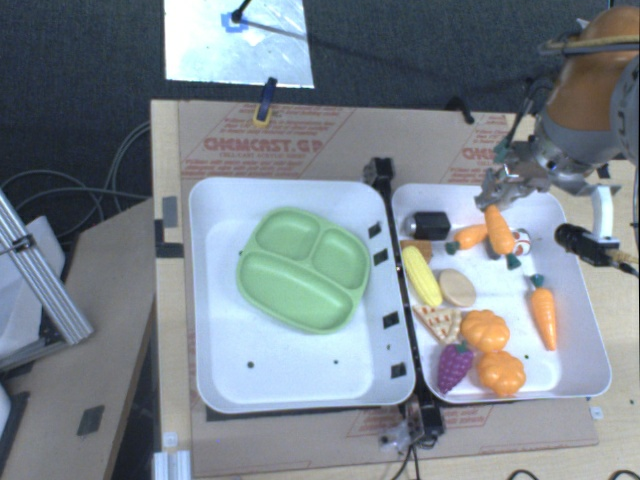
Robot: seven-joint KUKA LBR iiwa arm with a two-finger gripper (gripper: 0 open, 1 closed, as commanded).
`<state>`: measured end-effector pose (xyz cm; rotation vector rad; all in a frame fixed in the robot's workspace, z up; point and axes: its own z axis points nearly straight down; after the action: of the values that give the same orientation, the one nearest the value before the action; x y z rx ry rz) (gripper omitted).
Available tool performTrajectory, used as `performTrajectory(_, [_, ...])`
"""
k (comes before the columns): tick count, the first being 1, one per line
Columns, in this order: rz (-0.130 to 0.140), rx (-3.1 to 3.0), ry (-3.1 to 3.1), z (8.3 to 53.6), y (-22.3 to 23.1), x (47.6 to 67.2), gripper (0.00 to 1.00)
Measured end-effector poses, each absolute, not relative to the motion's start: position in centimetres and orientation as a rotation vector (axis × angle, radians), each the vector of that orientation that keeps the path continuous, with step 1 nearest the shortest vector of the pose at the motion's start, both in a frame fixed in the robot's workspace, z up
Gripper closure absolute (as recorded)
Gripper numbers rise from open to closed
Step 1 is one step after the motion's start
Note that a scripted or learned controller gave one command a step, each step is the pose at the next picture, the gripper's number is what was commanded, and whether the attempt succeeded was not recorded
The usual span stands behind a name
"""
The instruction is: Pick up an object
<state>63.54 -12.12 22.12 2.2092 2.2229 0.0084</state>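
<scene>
Arm [590, 88] is reaching in over the right bin [585, 363]. Left bin [230, 368] is carrying a green divided plate [302, 269]. Gripper [497, 194] is hanging above the right bin's far edge, clamping the top of an orange carrot [498, 236], which is dangling upright, apart from the other toy food.

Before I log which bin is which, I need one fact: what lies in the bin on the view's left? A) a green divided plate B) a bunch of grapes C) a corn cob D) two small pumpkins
A: the green divided plate lies alone in the left bin, while the corn cob, pumpkins and grapes lie in the right bin.
</scene>
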Motion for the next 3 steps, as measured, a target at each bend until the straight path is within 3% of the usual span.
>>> performTrajectory(1, [0.003, 2.213, 2.226, 22.5, -12.1, 63.6, 1.00])
performTrajectory(2, [0.003, 2.212, 2.232, 23.5, -7.2, 60.9, 1.00])
performTrajectory(3, [0.001, 2.213, 2.233, 22.5, -2.2, 59.3, 1.00])
